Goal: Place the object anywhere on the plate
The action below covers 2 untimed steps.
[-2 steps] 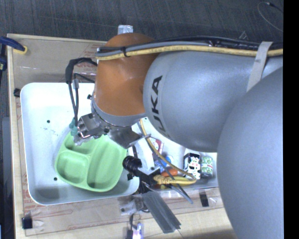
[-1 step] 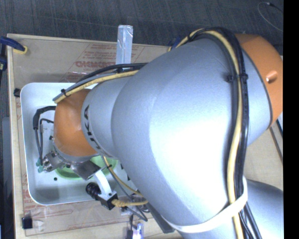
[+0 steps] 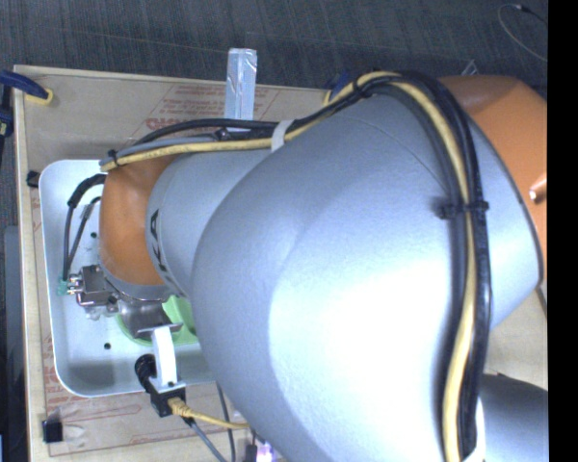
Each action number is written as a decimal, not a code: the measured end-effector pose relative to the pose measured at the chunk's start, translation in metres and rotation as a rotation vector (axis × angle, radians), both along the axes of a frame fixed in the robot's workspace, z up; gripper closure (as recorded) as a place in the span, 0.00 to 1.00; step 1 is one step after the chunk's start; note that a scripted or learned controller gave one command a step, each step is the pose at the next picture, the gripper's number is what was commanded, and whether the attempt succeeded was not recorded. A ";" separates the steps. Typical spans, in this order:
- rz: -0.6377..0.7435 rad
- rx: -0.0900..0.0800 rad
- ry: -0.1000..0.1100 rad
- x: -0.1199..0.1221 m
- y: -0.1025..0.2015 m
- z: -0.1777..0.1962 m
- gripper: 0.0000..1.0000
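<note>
In the left white bin [image 3: 63, 258], a sliver of green plate [image 3: 178, 314] shows beneath the arm's wrist; the object to be placed cannot be made out. The grey arm [image 3: 366, 277] with its orange band [image 3: 125, 229] covers most of both bins. The gripper [image 3: 94, 292] sits low over the bin floor; whether its jaws are wide or narrow cannot be told. The bin rests on the wooden counter [image 3: 125, 104].

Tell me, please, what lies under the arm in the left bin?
A green patch, probably the plate, peeks out beneath the arm's wrist in the bin. The arm covers the rest, so I cannot see any object.
</note>
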State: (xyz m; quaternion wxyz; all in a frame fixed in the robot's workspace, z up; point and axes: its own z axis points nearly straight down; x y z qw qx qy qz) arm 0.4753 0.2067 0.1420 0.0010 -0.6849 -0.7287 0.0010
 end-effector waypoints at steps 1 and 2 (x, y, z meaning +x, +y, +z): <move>-0.081 -0.002 0.002 0.030 0.008 -0.052 1.00; -0.572 -0.004 0.008 -0.002 0.012 -0.052 1.00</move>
